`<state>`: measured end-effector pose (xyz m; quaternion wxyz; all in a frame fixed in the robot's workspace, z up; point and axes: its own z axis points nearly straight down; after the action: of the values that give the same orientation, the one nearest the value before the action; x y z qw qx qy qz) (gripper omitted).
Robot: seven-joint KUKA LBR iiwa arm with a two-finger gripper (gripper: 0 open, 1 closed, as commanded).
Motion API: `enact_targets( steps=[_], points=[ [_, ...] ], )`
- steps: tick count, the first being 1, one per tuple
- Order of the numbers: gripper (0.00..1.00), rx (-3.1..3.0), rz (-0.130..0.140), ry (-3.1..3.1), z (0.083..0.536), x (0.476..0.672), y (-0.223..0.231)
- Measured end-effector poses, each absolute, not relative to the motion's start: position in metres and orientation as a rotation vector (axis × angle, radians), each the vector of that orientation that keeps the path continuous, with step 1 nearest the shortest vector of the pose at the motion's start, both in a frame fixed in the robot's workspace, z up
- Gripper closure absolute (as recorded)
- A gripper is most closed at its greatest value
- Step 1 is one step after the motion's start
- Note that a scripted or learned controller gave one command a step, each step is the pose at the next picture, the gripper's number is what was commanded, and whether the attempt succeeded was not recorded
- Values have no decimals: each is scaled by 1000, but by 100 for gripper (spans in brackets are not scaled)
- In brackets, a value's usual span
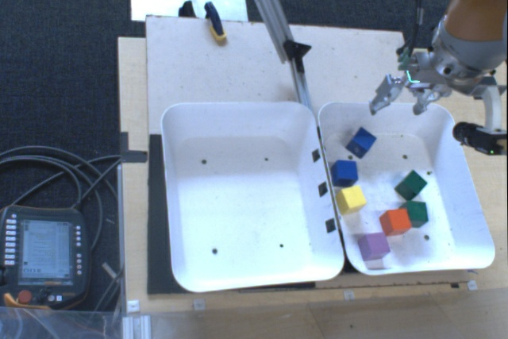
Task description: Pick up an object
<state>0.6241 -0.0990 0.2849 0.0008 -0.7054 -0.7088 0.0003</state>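
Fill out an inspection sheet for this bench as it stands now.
Surface: pale particle-board bench top bearing two shallow white plastic bins, left bin and right bin, side by side.
Job's things: in the right bin, two blue cubes, a yellow cube, two green cubes, an orange cube and a lilac cube.
Clutter: a clamp with a yellow-and-blue handle at the bench's far edge.
Grippers: claw open, above the right bin's far rim, holding nothing.
Cables: black cables looping on the floor at left.
Surroundings: dark carpet; grey teach pendant lower left; slanted metal pole.
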Motion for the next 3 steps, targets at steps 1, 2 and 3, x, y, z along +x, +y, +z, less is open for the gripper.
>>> enact_targets(
  steps=[1, 2, 3],
  points=[
    [0, -2217, -2, -2228, 287, 625, -99],
    [0, -2219, 2, -2223, 246, 626, -102],
    [0, -2218, 4, -2221, 189, 618, -108]
  ],
)
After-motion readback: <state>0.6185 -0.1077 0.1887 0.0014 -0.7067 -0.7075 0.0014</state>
